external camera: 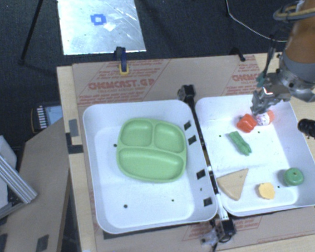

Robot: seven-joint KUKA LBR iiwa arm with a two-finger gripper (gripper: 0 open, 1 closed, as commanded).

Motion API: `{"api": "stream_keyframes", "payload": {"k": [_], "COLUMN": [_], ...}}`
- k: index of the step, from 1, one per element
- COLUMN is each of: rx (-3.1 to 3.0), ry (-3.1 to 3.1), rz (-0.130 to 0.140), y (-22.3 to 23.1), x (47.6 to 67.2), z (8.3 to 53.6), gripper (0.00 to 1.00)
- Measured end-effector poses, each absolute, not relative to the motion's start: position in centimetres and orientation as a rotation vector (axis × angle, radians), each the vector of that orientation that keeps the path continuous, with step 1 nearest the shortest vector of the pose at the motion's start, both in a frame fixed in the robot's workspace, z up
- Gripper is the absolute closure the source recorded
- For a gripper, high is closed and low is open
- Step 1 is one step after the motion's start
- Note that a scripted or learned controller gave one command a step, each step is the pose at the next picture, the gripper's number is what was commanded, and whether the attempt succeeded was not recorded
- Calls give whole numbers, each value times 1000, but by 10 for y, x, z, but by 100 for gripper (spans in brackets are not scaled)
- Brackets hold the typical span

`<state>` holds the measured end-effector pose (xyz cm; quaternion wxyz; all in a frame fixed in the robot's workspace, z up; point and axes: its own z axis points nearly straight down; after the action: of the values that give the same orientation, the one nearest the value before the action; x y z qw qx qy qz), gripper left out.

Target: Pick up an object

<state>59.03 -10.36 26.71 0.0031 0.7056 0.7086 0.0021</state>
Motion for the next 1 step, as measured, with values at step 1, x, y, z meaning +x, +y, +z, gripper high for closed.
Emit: {"api": "stream_keyframes", "payload": {"k": [1], "rx": [2212], "ry": [2232], "rz": [3], "y": [-45], "x": [573], "z": [260], "gripper": [100]}}
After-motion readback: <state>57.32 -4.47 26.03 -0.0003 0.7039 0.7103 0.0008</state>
